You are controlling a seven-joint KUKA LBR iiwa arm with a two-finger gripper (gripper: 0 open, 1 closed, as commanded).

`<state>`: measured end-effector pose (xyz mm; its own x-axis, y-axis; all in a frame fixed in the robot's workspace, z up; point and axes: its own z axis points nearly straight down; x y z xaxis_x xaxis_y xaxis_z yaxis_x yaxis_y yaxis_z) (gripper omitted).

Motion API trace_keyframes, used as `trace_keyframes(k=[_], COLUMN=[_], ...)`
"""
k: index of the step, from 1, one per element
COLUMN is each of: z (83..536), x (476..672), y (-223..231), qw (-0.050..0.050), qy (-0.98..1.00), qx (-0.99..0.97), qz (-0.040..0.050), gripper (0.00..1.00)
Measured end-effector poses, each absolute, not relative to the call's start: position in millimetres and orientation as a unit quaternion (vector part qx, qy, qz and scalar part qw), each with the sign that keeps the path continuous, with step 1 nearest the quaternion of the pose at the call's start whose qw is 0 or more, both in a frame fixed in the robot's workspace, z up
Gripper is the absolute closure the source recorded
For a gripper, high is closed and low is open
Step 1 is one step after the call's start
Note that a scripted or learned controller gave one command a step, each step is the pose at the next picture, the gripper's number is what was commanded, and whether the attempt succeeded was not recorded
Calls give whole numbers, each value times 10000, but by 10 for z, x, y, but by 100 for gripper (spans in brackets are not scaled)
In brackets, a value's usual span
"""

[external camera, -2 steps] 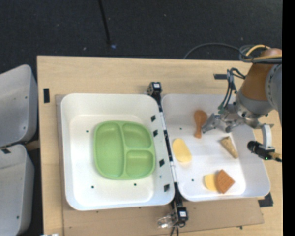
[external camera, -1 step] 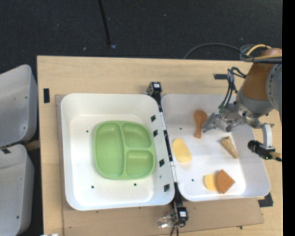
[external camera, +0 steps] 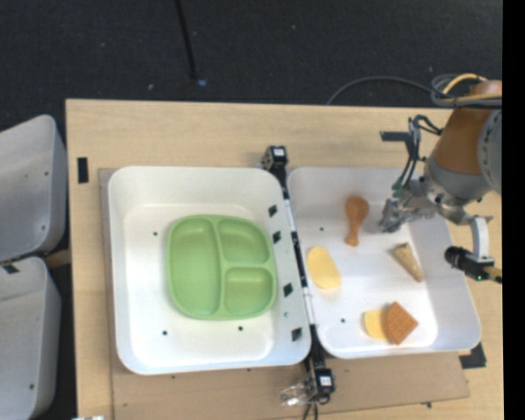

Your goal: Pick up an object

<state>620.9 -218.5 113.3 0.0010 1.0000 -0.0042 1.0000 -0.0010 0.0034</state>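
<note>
Hovering over the right bin (external camera: 437, 339), the gripper (external camera: 394, 217) — finger state unclear — must next descend onto the nearby drumstick (external camera: 355, 218).

One fixed camera is watching me from above the bench (external camera: 87, 138), looking down at a slant and sitting well back from it. It is taking in the whole bench top, dark floor beyond the far edge, and pale grey panels past the left edge. The left bin (external camera: 122, 261) and right bin (external camera: 446, 318) are lying side by side across the middle, the far edges appearing higher in frame. My arm (external camera: 459, 147) is coming in over the bench's right edge, near the right bin's far right corner.
</note>
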Motion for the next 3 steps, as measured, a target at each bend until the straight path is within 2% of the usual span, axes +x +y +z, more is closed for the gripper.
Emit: trace_keyframes(k=[2, 3], z=[2424, 2877], x=[6176, 6187], y=[-2240, -2258], qw=[39, 36], qy=[7080, 7082], qx=[7062, 7060], qz=[14, 15], gripper=[100, 100])
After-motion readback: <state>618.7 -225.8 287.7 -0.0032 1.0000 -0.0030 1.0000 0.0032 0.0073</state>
